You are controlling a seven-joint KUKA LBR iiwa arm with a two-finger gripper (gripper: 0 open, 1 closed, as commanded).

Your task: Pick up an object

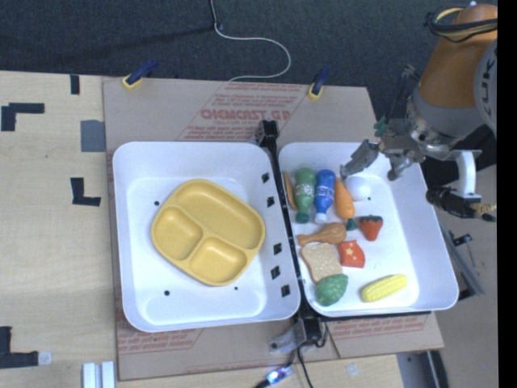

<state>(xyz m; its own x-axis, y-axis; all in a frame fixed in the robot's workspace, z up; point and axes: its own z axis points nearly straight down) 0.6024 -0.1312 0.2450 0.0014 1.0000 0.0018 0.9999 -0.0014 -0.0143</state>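
Corn (383, 287) and broccoli (330, 288) near right bin's (432, 241) front edge, untouched. Pincer (376, 164) spread wide, pinching nothing, above far edge. Nothing lifted yet.

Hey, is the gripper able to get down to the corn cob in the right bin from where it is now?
Probably yes. The corn cob lies apart from the other toys with nothing over it, and the gripper hovers above the same bin.

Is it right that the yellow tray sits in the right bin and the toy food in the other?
No. The camera view shows the yellow tray in the left bin; the toy food lies in the right bin.
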